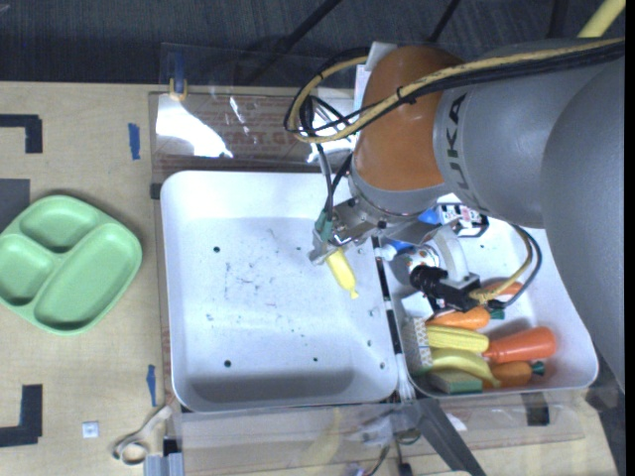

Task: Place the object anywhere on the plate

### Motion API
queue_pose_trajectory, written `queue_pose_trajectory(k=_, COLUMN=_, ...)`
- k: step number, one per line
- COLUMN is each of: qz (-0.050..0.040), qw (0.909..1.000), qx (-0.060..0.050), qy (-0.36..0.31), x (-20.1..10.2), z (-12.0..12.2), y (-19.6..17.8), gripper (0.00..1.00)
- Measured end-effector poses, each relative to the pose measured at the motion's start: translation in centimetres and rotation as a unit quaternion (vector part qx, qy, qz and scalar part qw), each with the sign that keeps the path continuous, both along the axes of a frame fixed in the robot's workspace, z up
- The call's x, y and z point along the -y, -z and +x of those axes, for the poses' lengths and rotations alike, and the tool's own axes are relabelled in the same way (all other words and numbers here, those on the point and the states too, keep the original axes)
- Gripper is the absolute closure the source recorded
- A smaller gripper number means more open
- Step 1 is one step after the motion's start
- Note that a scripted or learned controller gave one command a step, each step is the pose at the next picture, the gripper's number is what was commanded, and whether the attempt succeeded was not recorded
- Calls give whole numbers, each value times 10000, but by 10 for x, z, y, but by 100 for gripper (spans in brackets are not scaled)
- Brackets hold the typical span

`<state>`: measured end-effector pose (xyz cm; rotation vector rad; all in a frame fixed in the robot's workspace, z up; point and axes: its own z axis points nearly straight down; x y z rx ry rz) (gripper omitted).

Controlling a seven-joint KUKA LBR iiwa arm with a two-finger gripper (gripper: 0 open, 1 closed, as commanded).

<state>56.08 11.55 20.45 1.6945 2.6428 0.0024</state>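
A green divided plate (65,262) lies on the wooden bench to the left of both bins. My gripper (331,247) hangs over the right part of the left white bin (198,201), close to the wall between the bins. A small yellow banana-like piece (343,270) sticks down and to the right from between its fingers, held above the bin floor. The gripper is shut on this yellow piece. The plate is far to the left of the gripper.
The right bin (580,350) holds several toy foods: an orange carrot (459,317), a yellow corn cob (454,341), a red-orange piece (520,344) and a green piece (452,385). The arm covers much of that bin.
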Motion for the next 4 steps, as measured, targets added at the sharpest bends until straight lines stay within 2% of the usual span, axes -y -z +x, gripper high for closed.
queue_pose_trajectory(k=1, qz=4, qw=10000, qx=13, qy=-8, x=-1, z=1, y=-10, gripper=100)
queue_pose_trajectory(k=2, qz=-1, qw=9989, qx=-30, qy=474, x=-45, z=-36, y=22, gripper=100)
queue_pose_trajectory(k=3, qz=5, qw=9916, qx=-11, qy=1296, x=-76, z=-46, y=9, gripper=100)
queue_pose_trajectory(k=4, qz=-2, qw=9754, qx=-16, qy=2206, x=-100, z=27, y=44, gripper=100)
